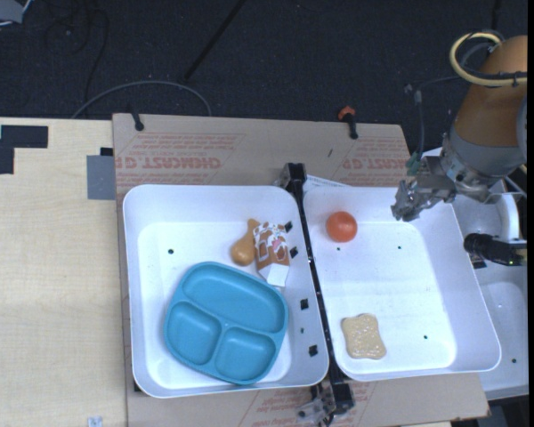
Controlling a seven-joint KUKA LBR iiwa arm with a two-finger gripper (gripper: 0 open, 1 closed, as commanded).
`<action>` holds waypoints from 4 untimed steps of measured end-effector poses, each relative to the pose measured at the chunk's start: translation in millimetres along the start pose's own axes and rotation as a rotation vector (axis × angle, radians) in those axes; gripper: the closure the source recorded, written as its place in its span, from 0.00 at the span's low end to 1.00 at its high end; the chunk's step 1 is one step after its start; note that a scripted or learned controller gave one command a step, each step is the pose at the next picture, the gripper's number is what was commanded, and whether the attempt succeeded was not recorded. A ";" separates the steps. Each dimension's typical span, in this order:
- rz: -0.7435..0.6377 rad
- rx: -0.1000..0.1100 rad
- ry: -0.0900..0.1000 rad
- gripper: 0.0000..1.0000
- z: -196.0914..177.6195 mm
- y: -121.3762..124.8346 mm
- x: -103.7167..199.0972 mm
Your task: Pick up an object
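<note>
A small red-orange ball point(342, 226) lies at the far left of the right bin point(445, 265). A tan, flat bread-like piece point(364, 337) rests near that bin's front. In the left bin point(147, 238) a blue divided plate point(225, 321) lies at the front, with a brown toy point(244, 247) and a small red-and-white carton point(271, 245) behind it. My gripper point(406, 203) hangs over the right bin's far right corner, well right of the ball, with nothing seen between its fingers.
The bins sit on a cardboard sheet point(249, 154) over a wooden bench point(44, 274). A black divider clip point(295, 178) stands between the bins. The arm point(489, 123) with its cable loop enters at upper right; a black fitting point(489, 247) sits by the right rim.
</note>
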State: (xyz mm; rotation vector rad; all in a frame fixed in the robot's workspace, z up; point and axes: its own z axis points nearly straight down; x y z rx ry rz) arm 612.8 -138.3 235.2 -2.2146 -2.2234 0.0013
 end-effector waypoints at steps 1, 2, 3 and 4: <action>0.000 0.001 0.000 1.00 9.9 -0.2 45.8; 0.001 0.001 0.000 1.00 20.0 -0.4 94.5; -0.001 -0.002 0.000 1.00 7.8 -0.3 147.4; -0.002 -0.001 0.001 1.00 0.6 -4.4 206.5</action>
